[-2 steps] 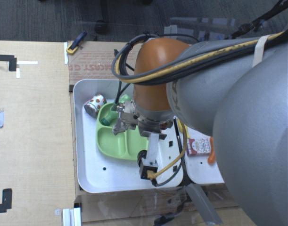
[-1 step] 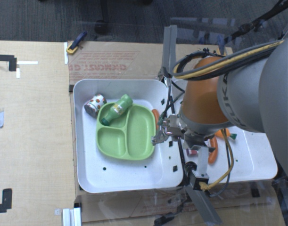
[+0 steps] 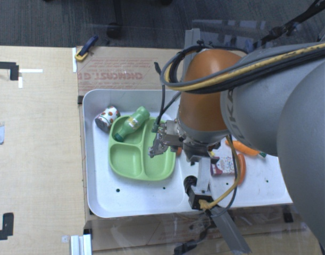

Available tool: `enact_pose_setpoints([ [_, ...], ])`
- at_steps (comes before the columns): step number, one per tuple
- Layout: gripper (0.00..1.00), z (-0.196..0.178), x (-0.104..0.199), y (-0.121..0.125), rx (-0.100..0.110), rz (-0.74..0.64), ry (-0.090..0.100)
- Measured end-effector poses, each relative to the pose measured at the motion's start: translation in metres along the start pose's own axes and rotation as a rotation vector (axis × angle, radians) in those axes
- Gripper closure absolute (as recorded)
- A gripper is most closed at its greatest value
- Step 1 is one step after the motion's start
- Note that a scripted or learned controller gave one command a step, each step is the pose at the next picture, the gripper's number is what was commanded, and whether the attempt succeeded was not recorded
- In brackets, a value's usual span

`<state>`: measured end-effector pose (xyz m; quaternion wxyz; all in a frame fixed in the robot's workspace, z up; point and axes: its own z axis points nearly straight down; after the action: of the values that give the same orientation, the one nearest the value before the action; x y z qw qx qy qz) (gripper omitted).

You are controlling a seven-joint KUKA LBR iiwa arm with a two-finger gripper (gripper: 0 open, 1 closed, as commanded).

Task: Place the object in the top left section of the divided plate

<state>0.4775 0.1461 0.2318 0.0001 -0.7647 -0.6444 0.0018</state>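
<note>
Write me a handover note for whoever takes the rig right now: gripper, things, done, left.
Gripper: over the right side of the green divided plate; I cannot tell whether it holds anything.
Green bottle: lying tilted in the plate's top left section, one end over the rim.
Small can: in the white bin, just left of the plate.
Carrot and red packet: in the bin, right of the arm.
Done: the bottle looks placed, if it is the target.
Left: confirm that, then back the arm away.
</note>
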Motion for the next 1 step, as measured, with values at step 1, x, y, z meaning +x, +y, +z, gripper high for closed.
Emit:
enact_pose_setpoints([
  [1, 0.00, -0.0829, 0.0563, -0.0094, -0.002, -0.317, -0.001],
])
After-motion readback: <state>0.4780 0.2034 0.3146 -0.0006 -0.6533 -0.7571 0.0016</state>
